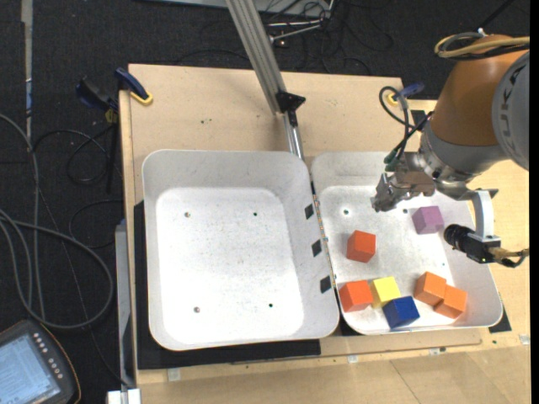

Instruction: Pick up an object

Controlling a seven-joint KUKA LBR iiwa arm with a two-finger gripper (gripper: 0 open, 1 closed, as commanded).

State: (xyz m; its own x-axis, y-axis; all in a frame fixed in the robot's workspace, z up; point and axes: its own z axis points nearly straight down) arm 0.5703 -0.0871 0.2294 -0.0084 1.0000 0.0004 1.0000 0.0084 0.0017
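From the camera view above, the light wooden worktop [219, 108] carries 2 shallow white bins side by side. The left bin [226, 247] has a speckled floor. The right bin [337, 175] holds 7 blocks.

The grey arm with its orange section [476, 87] reaches in from the right, and the gripper [389, 194] hangs over the upper part of the right bin's floor. The fingers are dark and small against the wrist; I cannot tell whether they are open or closed, and nothing is visibly between them.

A purple block [428, 219] lies just right of the gripper, apart from it. A red-orange cube [361, 246] sits alone near the bin's middle, below the gripper. Along the near edge, an orange block [356, 295] touches a yellow block [386, 289], with a blue block [402, 311] just in front of the yellow one. Toward the right corner, 2 orange blocks [442, 294] lie pressed together, possibly overlapping.

A metal pole [257, 45] slants down to the gap between the bins. A blue clamp [130, 82] grips the worktop's far left corner.
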